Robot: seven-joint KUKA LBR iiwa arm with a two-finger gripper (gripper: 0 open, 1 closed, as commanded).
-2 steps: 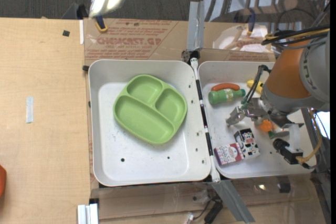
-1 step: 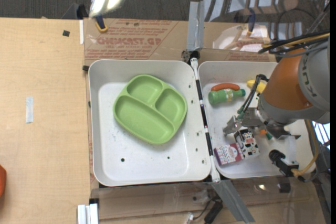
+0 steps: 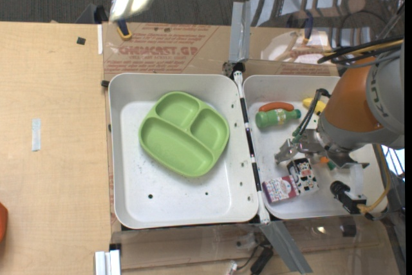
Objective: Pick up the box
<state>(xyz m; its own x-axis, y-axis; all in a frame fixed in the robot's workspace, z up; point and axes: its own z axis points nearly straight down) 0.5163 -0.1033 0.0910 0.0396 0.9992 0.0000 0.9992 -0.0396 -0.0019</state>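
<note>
- The gripper (image 3: 297, 152) hangs low in the right bin (image 3: 273, 90), about mid-bin, with the grey arm (image 3: 360, 106) and its orange band reaching in from the right edge.
- How far the gripper is open cannot be told; its metal parts blur together just above the box.
- The box (image 3: 291, 185), pink at its left end and black-and-white at its right, lies flat near the front edge of the right bin, towards the front-left corner. The gripper's lower end sits right at the box's upper right end; actual contact cannot be judged, and the box is not seen clamped.
- A green bottle (image 3: 277, 117) lies on its side near the back of the right bin, with a red-orange item (image 3: 279, 106) just behind it and a yellow item (image 3: 313, 102) to its right, partly behind the arm.
- A bare strip of bin floor lies between the bottle and the box, along the left wall.
- The left bin (image 3: 122, 158) carries a green divided plate (image 3: 185, 132) near its centre, with bare floor along its front and left edges.
</note>
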